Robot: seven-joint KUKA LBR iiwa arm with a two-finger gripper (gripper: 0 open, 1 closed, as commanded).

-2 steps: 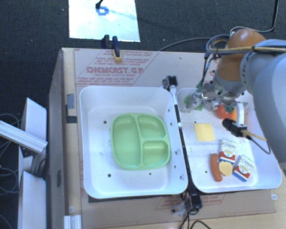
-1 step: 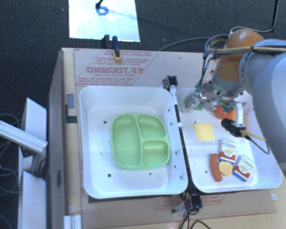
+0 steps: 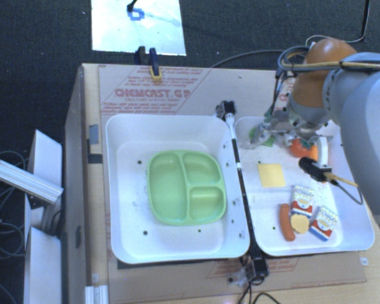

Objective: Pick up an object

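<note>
Where bins (image 3: pixel 177 122) end, board (image 3: pixel 153 94) reads "CHEMCAST".

Dark carpet floor (image 3: pixel 38 37), pale sheet (image 3: pixel 136 18) lying on it — brown bench top (image 3: pixel 177 87), bright light

I see bright, even overhead light, glare whitening both bins (image 3: pixel 177 122), soft shadows, and slight overall blur throughout.

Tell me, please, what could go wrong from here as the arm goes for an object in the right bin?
The gripper sits low at the right bin's far corner, close to the wall, so it may scrape it. The orange toy lies partly under the wrist and could get knocked. The yellow square looks flat and hard to pinch.
</note>
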